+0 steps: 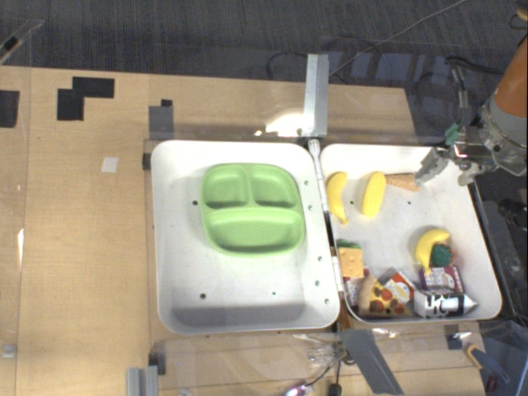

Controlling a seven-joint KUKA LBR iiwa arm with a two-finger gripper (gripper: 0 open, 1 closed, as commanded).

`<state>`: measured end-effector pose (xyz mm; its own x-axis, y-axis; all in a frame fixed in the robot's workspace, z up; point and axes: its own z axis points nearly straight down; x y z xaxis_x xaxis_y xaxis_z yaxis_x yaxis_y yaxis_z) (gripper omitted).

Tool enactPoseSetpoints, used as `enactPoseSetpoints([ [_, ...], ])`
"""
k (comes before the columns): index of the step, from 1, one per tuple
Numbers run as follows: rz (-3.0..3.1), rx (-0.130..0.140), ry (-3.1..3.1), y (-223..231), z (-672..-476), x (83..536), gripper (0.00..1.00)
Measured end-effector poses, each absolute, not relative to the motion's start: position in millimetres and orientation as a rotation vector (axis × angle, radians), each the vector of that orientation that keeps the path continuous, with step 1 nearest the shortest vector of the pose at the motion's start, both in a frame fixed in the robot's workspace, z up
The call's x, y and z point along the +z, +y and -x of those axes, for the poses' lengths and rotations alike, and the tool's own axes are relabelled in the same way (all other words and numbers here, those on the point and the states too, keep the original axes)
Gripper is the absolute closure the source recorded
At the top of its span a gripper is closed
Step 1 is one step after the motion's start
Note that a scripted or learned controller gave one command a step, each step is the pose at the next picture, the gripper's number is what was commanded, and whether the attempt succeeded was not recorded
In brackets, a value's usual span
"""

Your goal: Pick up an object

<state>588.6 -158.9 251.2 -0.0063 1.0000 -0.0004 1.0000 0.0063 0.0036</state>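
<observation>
Two white bins sit side by side on the wooden bench (74, 246). The left bin (177, 295) is the bigger surface in view, and it carries a green divided plate (250, 207) near its middle, lying flat. The right bin (396, 238) holds the small objects. The arm (510, 110) comes in at the upper right, and its gripper (450, 162) hangs over the far right corner of the right bin; its two fingers stand a little apart with nothing between them.

A yellow banana-shaped piece (337, 196) lies near the left wall of the right bin, and a second yellow piece (374, 194) lies just beside it. A small tan wedge (402, 182) touches the far end of that second piece, near the gripper. Lower right, another yellow piece (431, 246) lies beside a dark green object (443, 255). Along the near wall there is a cluster of small toy foods and packets (404, 294), touching each other; I cannot tell what each one is.
</observation>
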Motion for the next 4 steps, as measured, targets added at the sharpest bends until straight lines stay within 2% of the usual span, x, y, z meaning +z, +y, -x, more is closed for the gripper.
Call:
enactPoseSetpoints([
  [1,-2.423,0.004,1.997,-148.6,-535.9,98.7,0.00],
  [2,-2.301,0.007,2.133,-156.3,-573.8,111.9,0.00],
  [3,-2.284,0.014,2.143,-119.0,-628.4,90.0,0.00],
  [4,-2.303,-0.041,2.168,-109.1,-662.7,89.2,0.00],
])
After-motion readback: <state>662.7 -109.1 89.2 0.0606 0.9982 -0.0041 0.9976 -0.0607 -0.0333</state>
